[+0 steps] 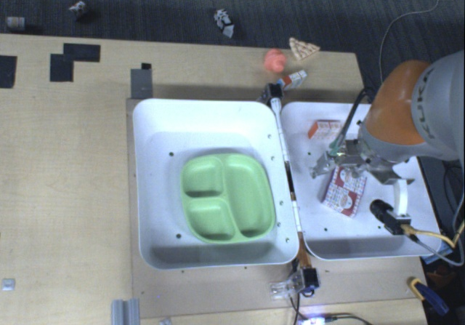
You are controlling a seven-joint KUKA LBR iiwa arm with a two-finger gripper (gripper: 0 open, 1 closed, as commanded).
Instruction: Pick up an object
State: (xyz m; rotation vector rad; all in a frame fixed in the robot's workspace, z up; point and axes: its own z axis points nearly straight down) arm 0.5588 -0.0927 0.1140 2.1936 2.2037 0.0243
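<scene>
The gripper (333,163) hovers at the packet's (344,193) upper edge; I cannot tell its grip. A small box (324,129) lies just beyond the packet, and a green tray (227,196) sits well to its left.

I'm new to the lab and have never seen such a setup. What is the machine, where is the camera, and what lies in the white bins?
This is one picture from a camera fixed above the wooden bench, looking down at a slant. The grey arm with an orange band, reaching in from the right, is a robot arm; the gripper at its end does the picking. Two shallow white bins sit side by side. The left bin holds a light green plastic tray with three compartments. The right bin holds a red-and-white patterned packet and, farther back, a small orange-and-white packet. The gripper hangs just over the red-and-white patterned packet, but the picture does not show it held. Beyond the bins, a pink ball lies on the bench.
</scene>
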